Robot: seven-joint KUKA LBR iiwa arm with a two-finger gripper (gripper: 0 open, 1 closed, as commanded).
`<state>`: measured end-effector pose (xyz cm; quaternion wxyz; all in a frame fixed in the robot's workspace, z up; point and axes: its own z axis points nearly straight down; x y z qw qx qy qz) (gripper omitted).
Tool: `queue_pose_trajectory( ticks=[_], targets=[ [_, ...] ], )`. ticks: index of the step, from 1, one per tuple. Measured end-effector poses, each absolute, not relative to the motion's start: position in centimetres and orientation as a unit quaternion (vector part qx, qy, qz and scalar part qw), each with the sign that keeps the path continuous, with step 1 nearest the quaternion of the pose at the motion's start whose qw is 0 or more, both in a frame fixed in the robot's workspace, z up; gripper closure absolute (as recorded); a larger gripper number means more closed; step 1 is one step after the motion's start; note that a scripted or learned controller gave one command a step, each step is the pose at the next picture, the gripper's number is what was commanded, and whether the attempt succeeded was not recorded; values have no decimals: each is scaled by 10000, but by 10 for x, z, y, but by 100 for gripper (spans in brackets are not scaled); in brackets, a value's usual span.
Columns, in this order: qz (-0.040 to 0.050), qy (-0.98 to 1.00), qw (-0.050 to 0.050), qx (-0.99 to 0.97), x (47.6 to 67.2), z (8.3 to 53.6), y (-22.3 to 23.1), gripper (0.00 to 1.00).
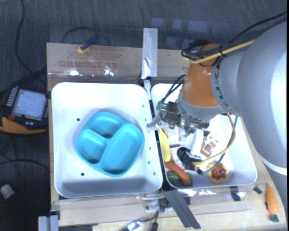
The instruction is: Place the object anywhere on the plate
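A blue plate (110, 141) with three compartments lies in the left white bin (67, 109). My gripper (183, 130) hangs low over the right bin (243, 165), near its left wall. Just below and left of it lies a yellow banana (164, 147) along the divider. An orange carrot with a green end (177, 173) rests at the bin's front left. A white and orange packet (207, 146) sits right of the gripper, and a round brown and red toy (217, 173) lies at the front. The arm hides what is directly under the gripper.
The arm's large grey body (260, 90) covers the right bin's back and right side. A handheld device (24, 110) lies on the floor left of the bench. An orange item (271, 202) sits outside the bin at the front right corner.
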<state>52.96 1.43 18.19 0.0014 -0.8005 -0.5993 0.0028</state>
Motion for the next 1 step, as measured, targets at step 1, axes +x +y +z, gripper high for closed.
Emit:
queue_pose_trajectory(
  ticks=[1],
  targets=[
    [51, -5991, 35, -8007, 529, 189, 14, 100]
  ],
)
